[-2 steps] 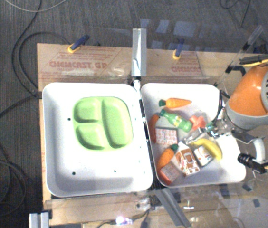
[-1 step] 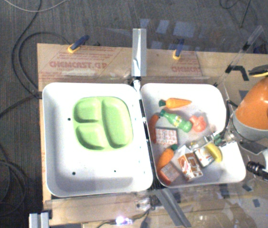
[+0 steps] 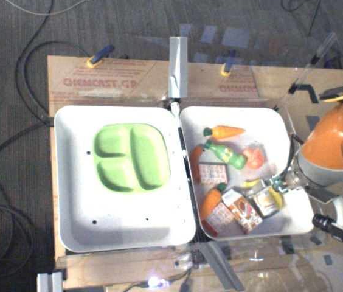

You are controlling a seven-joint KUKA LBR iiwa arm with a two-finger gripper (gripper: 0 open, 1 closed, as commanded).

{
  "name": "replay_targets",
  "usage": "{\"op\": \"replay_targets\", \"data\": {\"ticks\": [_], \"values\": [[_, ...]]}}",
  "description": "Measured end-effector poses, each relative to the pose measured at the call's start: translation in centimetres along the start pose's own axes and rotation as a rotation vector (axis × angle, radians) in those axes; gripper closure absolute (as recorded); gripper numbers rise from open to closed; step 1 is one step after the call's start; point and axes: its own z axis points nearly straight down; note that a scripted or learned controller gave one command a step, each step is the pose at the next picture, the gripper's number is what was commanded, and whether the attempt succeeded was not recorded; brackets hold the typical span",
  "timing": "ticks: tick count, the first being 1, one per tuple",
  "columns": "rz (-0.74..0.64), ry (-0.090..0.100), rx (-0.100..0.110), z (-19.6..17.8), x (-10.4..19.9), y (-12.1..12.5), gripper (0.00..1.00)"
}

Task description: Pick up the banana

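Bins (image 3: 68, 224): two; banana (image 3: 253, 183): one; carrots (image 3: 227, 131): two; tool (image 3: 279, 184) state unclear.

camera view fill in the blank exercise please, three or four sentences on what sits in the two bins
1. The green divided tray lies in the ____ bin of the view.
2. The carrot near the right bin's far edge is coloured ____.
3. The green bottle has a ____ cap.
4. The gripper sits over the right bin, next to the ____ banana.

Missing words: left; orange; yellow; yellow
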Motion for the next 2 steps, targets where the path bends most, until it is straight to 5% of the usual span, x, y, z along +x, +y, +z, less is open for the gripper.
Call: {"op": "replay_targets", "data": {"ticks": [1,2], "values": [[0.003,-0.014,-0.007,-1.1,-0.4,0.1,1.0],[0.227,-0.008,0.022,-10.3,7.4,6.1,1.0]]}}
